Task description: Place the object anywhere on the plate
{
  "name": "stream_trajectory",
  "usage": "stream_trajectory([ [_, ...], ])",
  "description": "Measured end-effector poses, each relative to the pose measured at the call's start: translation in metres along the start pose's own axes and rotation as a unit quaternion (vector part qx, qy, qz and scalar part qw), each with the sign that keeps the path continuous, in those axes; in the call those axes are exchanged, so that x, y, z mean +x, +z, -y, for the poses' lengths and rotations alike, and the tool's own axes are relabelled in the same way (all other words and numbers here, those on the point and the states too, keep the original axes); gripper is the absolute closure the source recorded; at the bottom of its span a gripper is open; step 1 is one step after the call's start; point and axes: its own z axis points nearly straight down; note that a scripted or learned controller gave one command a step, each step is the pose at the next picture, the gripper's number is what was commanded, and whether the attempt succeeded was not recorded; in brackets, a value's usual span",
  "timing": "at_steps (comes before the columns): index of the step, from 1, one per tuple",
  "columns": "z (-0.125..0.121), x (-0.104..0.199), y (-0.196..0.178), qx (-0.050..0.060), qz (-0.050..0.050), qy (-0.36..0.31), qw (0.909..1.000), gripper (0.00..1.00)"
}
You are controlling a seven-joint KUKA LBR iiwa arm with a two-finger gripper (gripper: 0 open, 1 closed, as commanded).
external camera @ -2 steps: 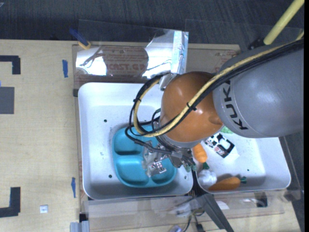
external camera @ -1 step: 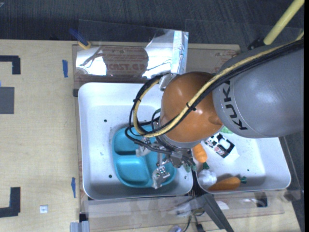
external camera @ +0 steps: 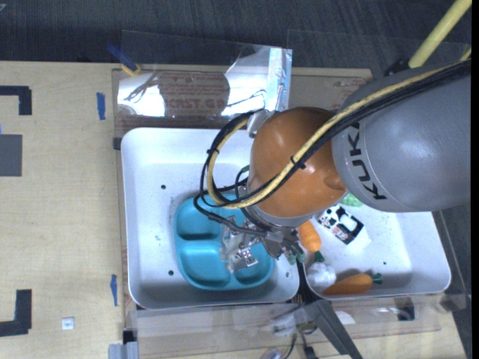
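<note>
I count two shallow white plastic bins side by side on my bench, and one blue divided plastic plate in the left bin. In the right bin I count two orange carrot-shaped toys, one black-and-white patterned item and one small white object.
</note>
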Motion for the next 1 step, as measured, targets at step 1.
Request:
stream_trajectory([
  [1,-0.0004,0.0001,0.0004,0.0,0.0,0.0,1.0,0.0],
])
